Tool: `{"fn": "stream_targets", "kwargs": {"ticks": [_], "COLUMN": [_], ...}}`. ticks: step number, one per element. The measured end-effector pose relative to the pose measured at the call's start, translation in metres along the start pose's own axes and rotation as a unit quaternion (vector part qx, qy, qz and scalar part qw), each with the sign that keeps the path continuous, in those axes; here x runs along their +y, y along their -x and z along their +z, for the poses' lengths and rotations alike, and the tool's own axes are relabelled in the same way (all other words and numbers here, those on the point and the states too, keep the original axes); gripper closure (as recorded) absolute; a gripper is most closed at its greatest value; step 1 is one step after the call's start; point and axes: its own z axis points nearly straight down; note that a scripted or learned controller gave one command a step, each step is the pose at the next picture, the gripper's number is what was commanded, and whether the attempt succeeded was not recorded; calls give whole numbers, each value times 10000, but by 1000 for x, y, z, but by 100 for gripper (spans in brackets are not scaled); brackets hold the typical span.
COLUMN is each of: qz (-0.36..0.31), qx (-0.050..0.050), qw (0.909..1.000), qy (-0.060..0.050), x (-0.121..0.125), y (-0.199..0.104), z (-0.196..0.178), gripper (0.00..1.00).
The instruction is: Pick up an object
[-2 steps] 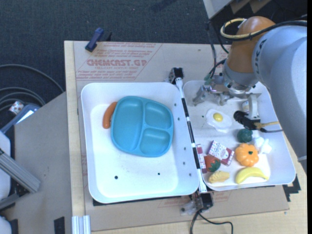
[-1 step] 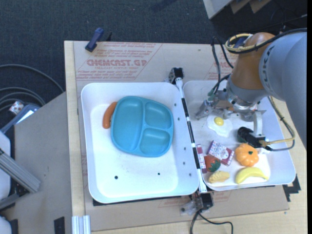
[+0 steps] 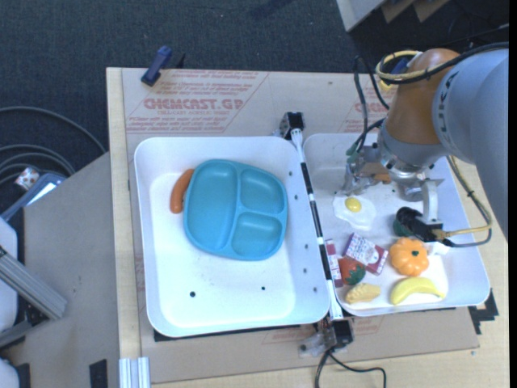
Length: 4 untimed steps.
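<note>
My gripper (image 3: 354, 183) hangs over the back of the right bin (image 3: 468, 285), just above and behind a toy fried egg (image 3: 354, 208). Nothing shows in its grasp. Toward the front of that bin lie a red packet (image 3: 363, 251), an orange pumpkin (image 3: 409, 257), a yellow banana (image 3: 416, 290), a corn cob (image 3: 363, 293) and a small red and green piece (image 3: 349, 272). The left bin (image 3: 161, 297) holds a blue divided plate (image 3: 236, 209) with an orange sausage-like toy (image 3: 178, 192) at its left edge.
The grey arm with its orange band (image 3: 420, 95) comes in from the upper right over the right bin's far corner. A blue clip (image 3: 156, 65) lies on the cardboard behind the left bin. A black divider strip (image 3: 311, 208) runs between the bins.
</note>
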Motion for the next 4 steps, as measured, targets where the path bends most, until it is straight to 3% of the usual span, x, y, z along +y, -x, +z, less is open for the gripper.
{"fn": "stream_targets", "kwargs": {"ticks": [1, 2, 3, 4], "qz": [0, -7, -10, -12], "qx": [0, -2, 0, -3], "qw": [10000, 10000, 10000, 10000], "qy": [0, -4, 3, 5], "x": [0, 35, 42, 48], "y": [0, 28, -1, -2], "z": [0, 11, 11, 11], "gripper": [0, 0, 0, 0]}}
